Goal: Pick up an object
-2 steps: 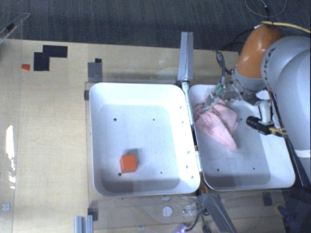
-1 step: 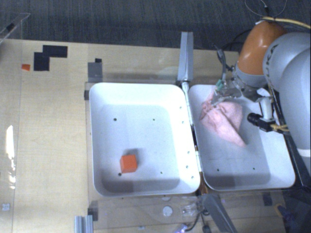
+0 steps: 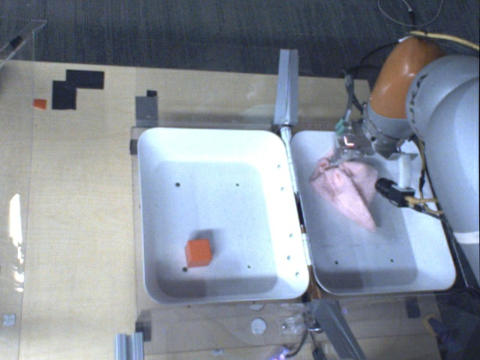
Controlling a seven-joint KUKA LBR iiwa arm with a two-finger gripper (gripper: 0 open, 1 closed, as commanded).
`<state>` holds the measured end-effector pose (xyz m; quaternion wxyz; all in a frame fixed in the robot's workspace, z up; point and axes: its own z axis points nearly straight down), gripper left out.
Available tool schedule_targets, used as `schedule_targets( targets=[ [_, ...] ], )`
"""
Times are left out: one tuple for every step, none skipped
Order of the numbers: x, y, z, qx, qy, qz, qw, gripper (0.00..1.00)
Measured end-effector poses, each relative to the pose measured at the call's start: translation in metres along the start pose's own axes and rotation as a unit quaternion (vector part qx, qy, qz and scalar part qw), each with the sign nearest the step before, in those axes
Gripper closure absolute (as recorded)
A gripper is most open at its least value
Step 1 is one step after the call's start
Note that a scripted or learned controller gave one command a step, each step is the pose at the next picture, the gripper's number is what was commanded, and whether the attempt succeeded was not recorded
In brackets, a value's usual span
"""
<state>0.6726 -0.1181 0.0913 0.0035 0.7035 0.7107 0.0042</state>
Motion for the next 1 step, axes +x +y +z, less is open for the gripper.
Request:
schedule_targets(
  targets=[
    [0.0384,-0.0001,-0.0955,0.0,-0.001,-0.126,0.992,1.0]
  ],
)
